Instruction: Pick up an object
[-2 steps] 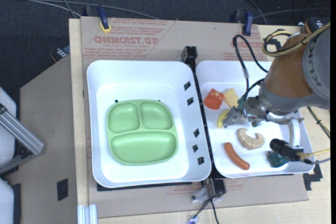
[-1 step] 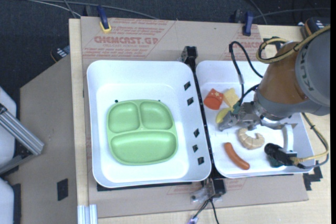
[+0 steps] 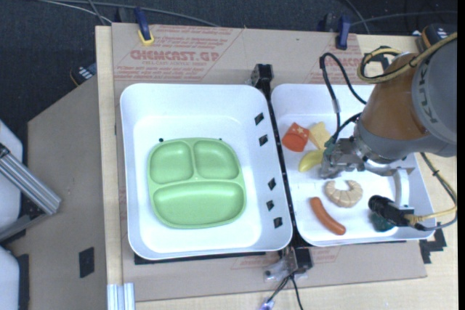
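The right bin [image 3: 305, 102] holds several toy foods: a red-orange piece [image 3: 295, 137], a yellow piece [image 3: 318, 133], a yellow-green piece [image 3: 310, 161], a tan shrimp-like piece [image 3: 344, 192] and a red sausage [image 3: 328, 216]. My gripper [image 3: 332, 161] hangs low over the bin's middle, just right of the yellow-green piece and above the tan piece. The arm's grey and orange body covers the bin's right part.
The left bin [image 3: 138, 178] holds a green divided tray [image 3: 196, 182]. A black divider with small black clips [image 3: 275, 156] runs between the bins. Blue clamps [image 3: 144, 29] sit at the bench's far edge, and cables loop near the arm.
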`<action>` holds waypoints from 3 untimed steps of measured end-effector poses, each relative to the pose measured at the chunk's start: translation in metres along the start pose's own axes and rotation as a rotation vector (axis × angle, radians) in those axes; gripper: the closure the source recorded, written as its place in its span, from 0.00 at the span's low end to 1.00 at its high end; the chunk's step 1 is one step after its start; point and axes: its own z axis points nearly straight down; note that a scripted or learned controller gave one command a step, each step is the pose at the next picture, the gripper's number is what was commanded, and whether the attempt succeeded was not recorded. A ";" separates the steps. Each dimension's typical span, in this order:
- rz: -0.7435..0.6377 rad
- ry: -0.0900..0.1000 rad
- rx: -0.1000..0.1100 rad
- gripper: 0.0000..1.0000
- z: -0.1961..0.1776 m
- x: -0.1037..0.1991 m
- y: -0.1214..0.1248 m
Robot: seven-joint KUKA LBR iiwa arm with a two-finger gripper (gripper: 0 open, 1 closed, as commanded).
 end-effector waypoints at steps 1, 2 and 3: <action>-0.001 -0.004 -0.009 1.00 -0.062 -0.003 0.004; -0.001 -0.004 -0.009 1.00 -0.119 -0.002 -0.003; -0.001 -0.003 -0.004 1.00 -0.123 -0.002 -0.002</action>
